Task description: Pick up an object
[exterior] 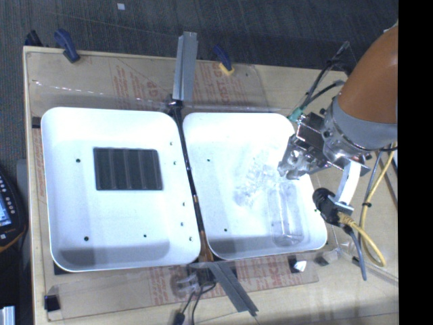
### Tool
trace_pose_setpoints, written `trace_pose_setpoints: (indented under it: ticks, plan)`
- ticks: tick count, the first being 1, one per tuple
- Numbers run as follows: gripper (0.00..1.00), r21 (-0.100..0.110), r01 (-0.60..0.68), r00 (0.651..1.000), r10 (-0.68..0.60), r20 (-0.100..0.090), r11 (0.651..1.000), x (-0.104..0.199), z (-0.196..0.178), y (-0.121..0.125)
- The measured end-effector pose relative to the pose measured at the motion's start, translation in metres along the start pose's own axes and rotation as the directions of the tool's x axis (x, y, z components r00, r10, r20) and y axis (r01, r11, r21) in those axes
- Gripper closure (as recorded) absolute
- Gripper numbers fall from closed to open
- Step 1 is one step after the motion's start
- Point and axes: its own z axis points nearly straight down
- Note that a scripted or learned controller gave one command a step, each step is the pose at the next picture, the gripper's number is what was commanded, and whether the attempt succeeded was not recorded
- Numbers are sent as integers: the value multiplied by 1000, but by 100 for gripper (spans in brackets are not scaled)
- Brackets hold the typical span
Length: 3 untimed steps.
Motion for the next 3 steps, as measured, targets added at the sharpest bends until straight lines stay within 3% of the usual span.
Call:
trace_pose_setpoints:
  ticks: [1,2,3]
  plan:
    - [100,-1,-262,965,262,0,965,30,-23,-18]
    - [100,0,-252,968,252,2,968,32,-32,-17]
    - [100,-1,-703,711,703,-3,711,53,-35,-31]
